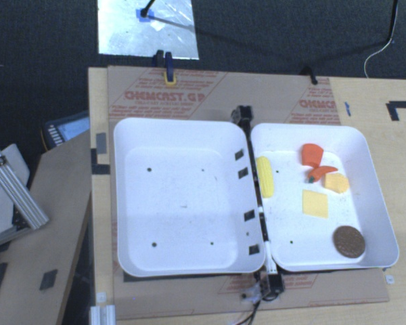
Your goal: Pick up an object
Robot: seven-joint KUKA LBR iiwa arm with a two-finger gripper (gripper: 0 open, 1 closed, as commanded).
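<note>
Pick not yet begun; gripper state cannot be told. Approach needed toward yellow plastic corn cob [264, 176] in right shallow white bin [291, 217].

Even, bright overhead light washes the two white bins [189, 131] nearly featureless, glare flares off the metal sheet [147, 17] at the top, and the whole picture is slightly soft.

The bench [210, 87] is topped with a printed brown board. A yellow clamp [169, 76] grips its far edge. Beyond it a foil sheet [147, 17] lies on dark floor [291, 19]. An aluminium rail [13, 188] stands at the left, near a dark tablet [64, 131].
</note>
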